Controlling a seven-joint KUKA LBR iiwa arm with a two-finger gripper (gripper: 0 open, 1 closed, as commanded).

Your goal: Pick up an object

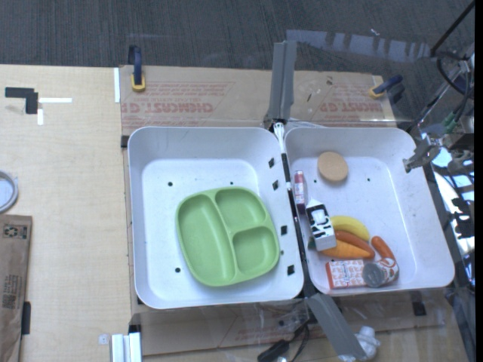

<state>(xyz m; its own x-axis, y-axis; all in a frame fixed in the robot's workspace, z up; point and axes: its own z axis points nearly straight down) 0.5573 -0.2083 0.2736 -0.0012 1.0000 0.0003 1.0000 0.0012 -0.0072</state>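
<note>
The right bin (400,202) holds several small items. A round tan biscuit (333,167) lies near its back. A thin red tube (299,186) lies along the left wall. In front of it a white and black carton (321,227) leans against a yellow banana (351,225). An orange carrot (349,245) lies below the banana and a second carrot (383,247) sits to its right. At the front are a red and white packet (345,274) and a grey round lid (374,275).
A green divided plate (228,235) fills the middle of the left bin (151,202). A grey post (283,81) stands behind the wall between the bins. Clamps and cables (445,138) crowd the right bin's far right corner.
</note>
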